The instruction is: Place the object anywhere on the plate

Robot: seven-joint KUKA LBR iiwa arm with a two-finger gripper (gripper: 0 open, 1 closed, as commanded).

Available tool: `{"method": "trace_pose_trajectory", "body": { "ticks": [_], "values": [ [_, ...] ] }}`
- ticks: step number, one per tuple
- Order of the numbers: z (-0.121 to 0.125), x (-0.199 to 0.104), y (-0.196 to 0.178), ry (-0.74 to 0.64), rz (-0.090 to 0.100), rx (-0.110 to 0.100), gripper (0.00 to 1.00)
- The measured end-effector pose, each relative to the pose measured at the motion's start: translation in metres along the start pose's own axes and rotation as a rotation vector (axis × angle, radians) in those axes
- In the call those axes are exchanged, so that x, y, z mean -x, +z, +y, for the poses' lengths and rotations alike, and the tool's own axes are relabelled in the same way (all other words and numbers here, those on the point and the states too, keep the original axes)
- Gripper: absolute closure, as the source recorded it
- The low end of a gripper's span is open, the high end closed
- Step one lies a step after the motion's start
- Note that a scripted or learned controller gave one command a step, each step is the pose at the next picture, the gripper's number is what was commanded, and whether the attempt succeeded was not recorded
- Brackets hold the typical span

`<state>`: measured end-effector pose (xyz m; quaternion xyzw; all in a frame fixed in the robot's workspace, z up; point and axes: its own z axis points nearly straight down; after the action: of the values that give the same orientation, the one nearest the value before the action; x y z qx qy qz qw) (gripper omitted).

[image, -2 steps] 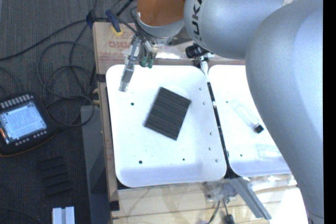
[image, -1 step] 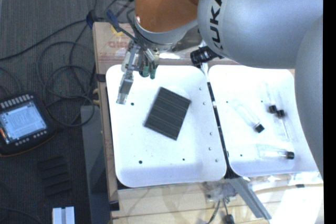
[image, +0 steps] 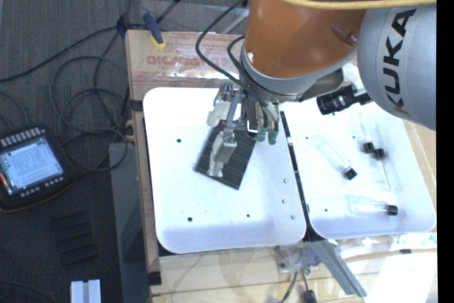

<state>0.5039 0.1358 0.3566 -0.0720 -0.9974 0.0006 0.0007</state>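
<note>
A dark ribbed rectangular plate (image: 237, 161) lies tilted in the middle of the left bin (image: 177, 181). A small pale grey object (image: 220, 158) sits over the plate's left part, directly under my gripper (image: 230, 133). The gripper hangs low over the plate's upper end, reaching in from the right beneath the orange wrist. I cannot tell whether the grey object is held or simply resting on the plate. The arm hides the far edge of the plate.
The right bin (image: 411, 216) holds several clear tubes with black caps, such as one (image: 336, 159) near its middle and one (image: 372, 206) near the front. A pendant (image: 28, 167) lies on the floor at left.
</note>
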Motion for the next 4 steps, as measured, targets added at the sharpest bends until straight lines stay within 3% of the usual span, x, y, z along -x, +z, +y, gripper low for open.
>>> {"method": "trace_pose_trajectory", "body": {
  "ticks": [1,2,3,4],
  "values": [
    [-0.020,0.086,-0.076,0.076,-0.001,0.001,0.00],
    [-0.086,0.026,-0.014,-0.175,0.000,0.000,0.00],
    [-0.078,0.054,0.072,-0.447,0.001,0.002,0.00],
    [-0.149,0.093,-0.022,-0.684,-0.003,0.003,0.00]
  ]
}}
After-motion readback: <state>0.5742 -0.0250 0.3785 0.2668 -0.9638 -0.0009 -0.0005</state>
